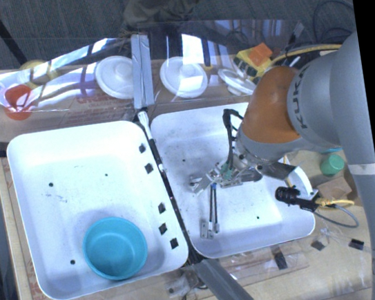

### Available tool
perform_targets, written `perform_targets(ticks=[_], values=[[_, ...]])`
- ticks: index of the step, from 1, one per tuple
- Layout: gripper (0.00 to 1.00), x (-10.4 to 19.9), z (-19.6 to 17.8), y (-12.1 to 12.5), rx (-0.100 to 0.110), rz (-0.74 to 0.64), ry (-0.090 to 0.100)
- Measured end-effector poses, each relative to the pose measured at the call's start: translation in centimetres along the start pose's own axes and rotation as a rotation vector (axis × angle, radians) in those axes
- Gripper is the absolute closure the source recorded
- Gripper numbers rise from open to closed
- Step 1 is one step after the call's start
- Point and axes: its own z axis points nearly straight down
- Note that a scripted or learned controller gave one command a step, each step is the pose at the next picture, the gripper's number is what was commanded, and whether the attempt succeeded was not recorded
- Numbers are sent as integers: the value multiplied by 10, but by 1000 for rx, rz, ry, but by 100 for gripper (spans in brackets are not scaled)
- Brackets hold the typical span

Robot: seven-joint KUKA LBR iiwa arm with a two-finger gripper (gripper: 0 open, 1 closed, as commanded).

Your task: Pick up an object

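Two shallow white bins sat side by side on the bench: the left bin (44, 174) and the right bin (186, 139). One blue bowl (115, 247) stood upright in the near part of the left bin, toward its right side, apart from the walls. The single grey arm (327, 104), with its orange band (274, 115), reached in from the right over the right bin. Its gripper (214, 177) hung low near the middle of that bin, the two fingers spread apart and nothing visible between them. One thin metal tool (209, 212) lay on the right bin's floor just near of the gripper, running toward the near wall. Beyond the bins, on the far side of the bench, lay two white round lids (115, 76) and one small red cup (18, 101) at far left.
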Motion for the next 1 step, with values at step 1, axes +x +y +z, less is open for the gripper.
perform_targets(ticks=[1], values=[[0,-29,3,64,6,291,2]])
